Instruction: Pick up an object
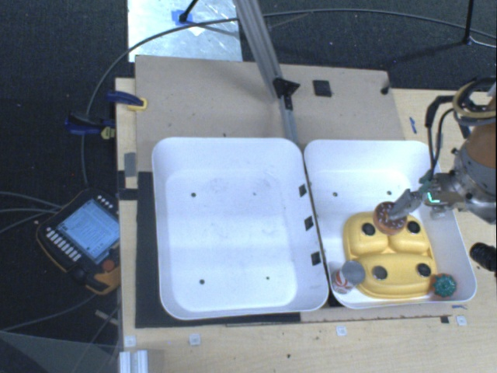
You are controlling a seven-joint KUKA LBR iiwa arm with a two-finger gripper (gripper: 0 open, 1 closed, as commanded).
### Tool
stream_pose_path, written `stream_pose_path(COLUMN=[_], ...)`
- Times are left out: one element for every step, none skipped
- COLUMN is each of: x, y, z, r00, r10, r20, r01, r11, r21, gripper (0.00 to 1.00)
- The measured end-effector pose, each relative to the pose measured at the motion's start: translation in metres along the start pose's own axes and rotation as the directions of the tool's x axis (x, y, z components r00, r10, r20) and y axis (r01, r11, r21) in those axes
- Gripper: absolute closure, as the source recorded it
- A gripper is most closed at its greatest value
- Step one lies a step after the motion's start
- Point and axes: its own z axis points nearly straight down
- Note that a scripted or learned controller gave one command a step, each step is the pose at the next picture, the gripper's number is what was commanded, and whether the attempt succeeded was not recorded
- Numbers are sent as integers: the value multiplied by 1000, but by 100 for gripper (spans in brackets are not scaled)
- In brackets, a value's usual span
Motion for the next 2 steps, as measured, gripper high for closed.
stream_pose_path(x=[0, 5], y=[0, 0], z=[-1, 61], r00=[1000, 1000], r10=[0, 2], r20=[0, -1], r01=[0, -2], r11=[1000, 1000], r21=[-2, 4], gripper=[0, 0])
